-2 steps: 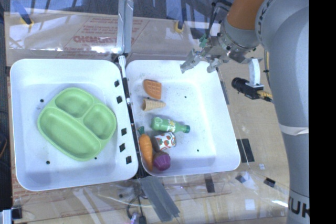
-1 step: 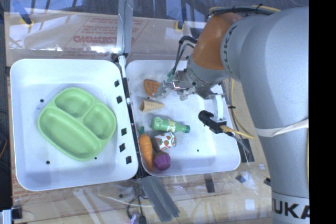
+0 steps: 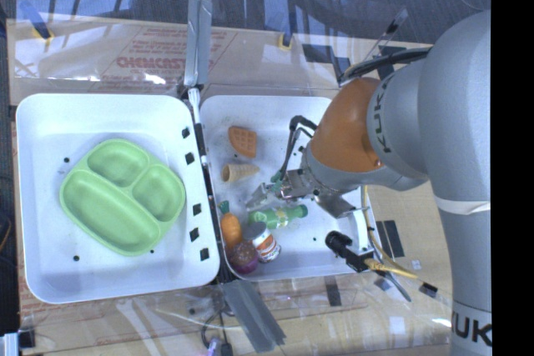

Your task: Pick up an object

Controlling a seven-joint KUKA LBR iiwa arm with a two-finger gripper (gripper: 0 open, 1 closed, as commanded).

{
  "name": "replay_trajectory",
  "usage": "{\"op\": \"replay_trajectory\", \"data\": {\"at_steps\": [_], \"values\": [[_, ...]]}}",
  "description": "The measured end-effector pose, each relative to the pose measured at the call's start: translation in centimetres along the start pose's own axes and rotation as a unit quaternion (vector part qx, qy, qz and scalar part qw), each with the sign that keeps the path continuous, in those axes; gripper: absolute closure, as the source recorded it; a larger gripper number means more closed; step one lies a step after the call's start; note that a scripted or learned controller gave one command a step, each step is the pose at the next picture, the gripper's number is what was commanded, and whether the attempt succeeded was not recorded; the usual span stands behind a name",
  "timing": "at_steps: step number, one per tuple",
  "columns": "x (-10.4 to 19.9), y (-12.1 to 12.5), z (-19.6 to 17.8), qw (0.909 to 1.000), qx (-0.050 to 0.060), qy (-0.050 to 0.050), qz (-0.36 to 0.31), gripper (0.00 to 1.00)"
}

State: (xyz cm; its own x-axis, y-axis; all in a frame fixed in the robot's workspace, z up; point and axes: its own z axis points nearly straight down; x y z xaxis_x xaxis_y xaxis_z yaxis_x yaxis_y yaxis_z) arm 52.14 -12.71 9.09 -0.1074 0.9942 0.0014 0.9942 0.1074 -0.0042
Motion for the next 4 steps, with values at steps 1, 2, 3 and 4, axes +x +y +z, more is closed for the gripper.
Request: {"op": "replay_trajectory", "data": {"at_steps": [1, 2, 3, 4], "values": [[2.3, 3.4, -0.1, 0.9969, -0.002, -0.001, -0.079, 0.00], [1.6, 10.8, -0.3, 0.9695, -0.003, -0.002, -0.245, 0.00], [1.6, 10.9, -1.3, 0.9690, -0.002, -0.002, -0.247, 1.00], [-0.2, 13.0, -0.9, 0.9944, 0.007, 0.004, -0.106, 1.00]]}}
